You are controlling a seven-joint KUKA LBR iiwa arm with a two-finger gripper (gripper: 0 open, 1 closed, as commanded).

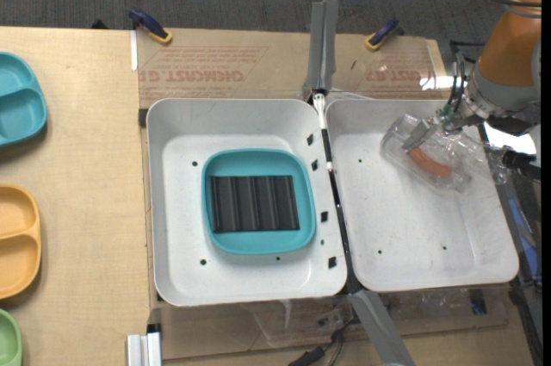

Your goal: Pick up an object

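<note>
Bench [77,63], pale wood, bearing two shallow white bins side by side on a sheet of brown cardboard [232,67]; left bin [172,209] holding a teal tray [258,202] with a dark ribbed inset, set at the bin's middle; right bin [405,244] touching the left bin along their shared edge; grey arm [508,54] with orange band entering over the right bin's far right corner; along the bench's left edge, three divided plates, each cut off by the frame: teal plate [17,110] farthest back, orange plate [15,239] in the middle, green plate [7,338] at the near corner; claw [448,121] lowered into the right bin near its far right corner, state of the fingers not discernible behind glare; clear plastic bag [430,153] with an orange-red item inside, lying in the far right part of the right bin, just beside and beneath the claw; two blue-and-yellow clamps [148,25] [382,34] at the cardboard's far edge
</note>
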